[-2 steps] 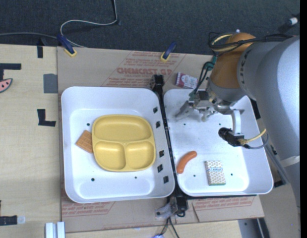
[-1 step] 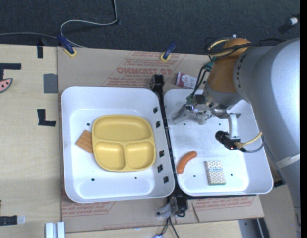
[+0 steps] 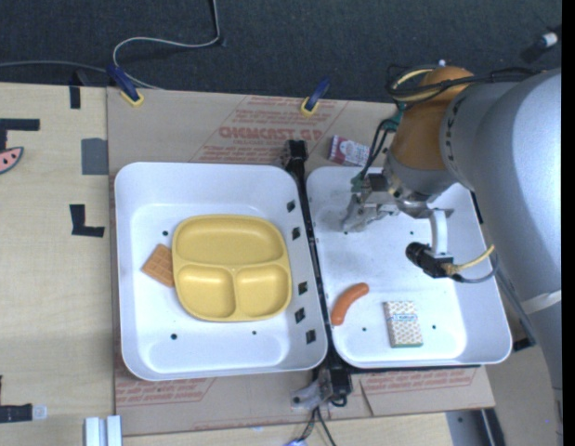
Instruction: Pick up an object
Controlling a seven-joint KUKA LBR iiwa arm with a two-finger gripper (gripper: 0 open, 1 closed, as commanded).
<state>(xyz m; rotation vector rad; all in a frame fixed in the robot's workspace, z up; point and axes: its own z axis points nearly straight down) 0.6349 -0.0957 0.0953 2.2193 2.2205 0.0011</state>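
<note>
My gripper (image 3: pixel 359 214) hangs over the far part of the right bin (image 3: pixel 473 337), its fingers pointing down toward the bin floor with nothing visible between them. An orange sausage-shaped toy (image 3: pixel 349 303) lies near the bin's left front, well in front of the gripper. A small patterned card box (image 3: pixel 403 323) lies to the right of the sausage. In the left bin (image 3: pixel 138 249) sits a yellow divided plate (image 3: pixel 233 267) with a tan cracker-like piece (image 3: pixel 159 266) tucked at its left edge.
A small red and white packet (image 3: pixel 346 150) lies on the cardboard behind the right bin. Black clips line the divider between the bins (image 3: pixel 304 249). The arm's grey body (image 3: pixel 529 184) covers the right side. Cables run along the bench's back.
</note>
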